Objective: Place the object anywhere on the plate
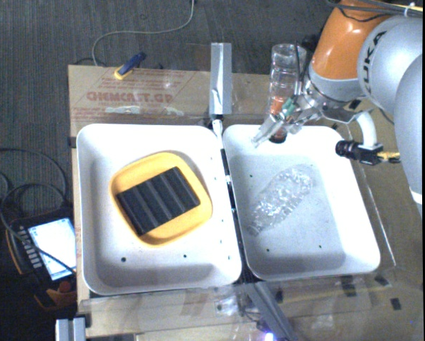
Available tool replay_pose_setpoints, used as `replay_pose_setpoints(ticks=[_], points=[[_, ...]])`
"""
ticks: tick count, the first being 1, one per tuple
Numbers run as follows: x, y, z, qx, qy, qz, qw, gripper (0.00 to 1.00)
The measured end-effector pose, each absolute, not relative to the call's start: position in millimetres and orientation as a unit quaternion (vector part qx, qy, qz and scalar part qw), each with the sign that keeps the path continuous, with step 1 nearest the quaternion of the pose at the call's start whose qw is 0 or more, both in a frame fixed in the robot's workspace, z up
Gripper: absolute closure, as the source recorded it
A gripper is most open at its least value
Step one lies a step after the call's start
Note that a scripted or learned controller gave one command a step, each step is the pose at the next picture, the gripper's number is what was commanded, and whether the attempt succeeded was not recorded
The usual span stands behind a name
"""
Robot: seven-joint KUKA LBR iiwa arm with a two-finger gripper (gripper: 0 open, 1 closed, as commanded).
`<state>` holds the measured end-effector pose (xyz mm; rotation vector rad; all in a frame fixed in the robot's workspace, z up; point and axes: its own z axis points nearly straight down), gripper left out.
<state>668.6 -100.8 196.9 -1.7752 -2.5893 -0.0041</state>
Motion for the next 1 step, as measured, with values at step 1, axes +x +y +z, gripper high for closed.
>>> replay_pose_setpoints(ticks=[1], points=[[667.9, -150.4, 194.9, -0.688, -0.726, 0.0012, 0.001, 1.00]])
